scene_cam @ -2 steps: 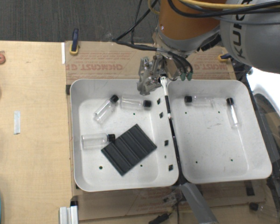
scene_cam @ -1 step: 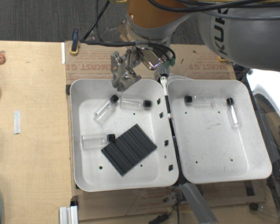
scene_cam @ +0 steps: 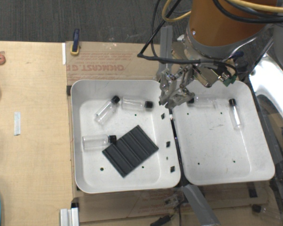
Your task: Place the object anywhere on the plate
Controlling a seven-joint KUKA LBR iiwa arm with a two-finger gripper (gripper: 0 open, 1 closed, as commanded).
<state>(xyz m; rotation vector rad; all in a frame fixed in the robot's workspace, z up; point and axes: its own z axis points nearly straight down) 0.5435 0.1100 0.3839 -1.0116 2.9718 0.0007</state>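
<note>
In the left bin (scene_cam: pixel 80 126), three clear vials (scene_cam: pixel 106 109) are seen beside a black ribbed plate (scene_cam: pixel 130 150). The gripper (scene_cam: pixel 175 98) is poised over the bins' shared rim; its state cannot be told. Another vial (scene_cam: pixel 234 113) lies in the right bin (scene_cam: pixel 226 145). A round vial could be rolled away or dropped at the rim.

Arm reaches down, claw (scene_cam: pixel 175 96) low, pointing downward.
</note>
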